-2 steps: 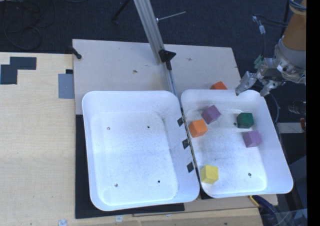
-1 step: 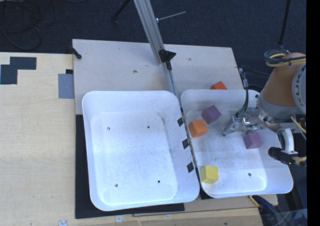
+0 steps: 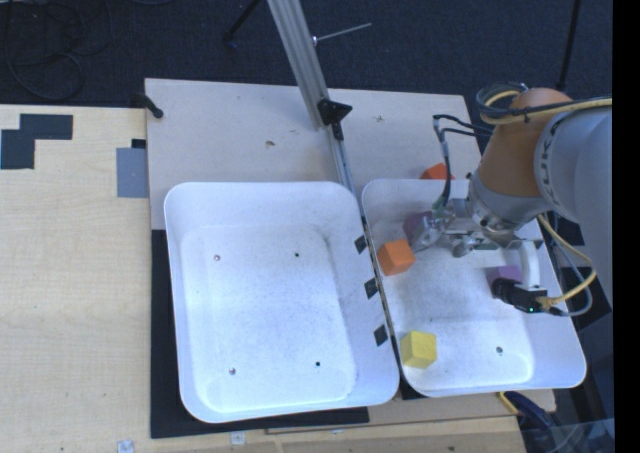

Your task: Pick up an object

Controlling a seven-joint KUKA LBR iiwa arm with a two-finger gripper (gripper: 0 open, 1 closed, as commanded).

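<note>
The end effector (image 3: 432,232) hangs low over the right bin (image 3: 470,361); how it is set cannot be told from this slant. An orange block (image 3: 396,257) lies just beside it, against the bin's left wall. A yellow block (image 3: 419,349) sits well apart, nearer the front. Judged from here, the wall could crowd a grasp on the orange block and nudge it aside. The left bin (image 3: 200,231) adjoins.

We see the gripper (image 3: 432,233) low in the right bin (image 3: 470,366), near an orange block (image 3: 395,257); a yellow block (image 3: 419,349) lies nearer.
</note>
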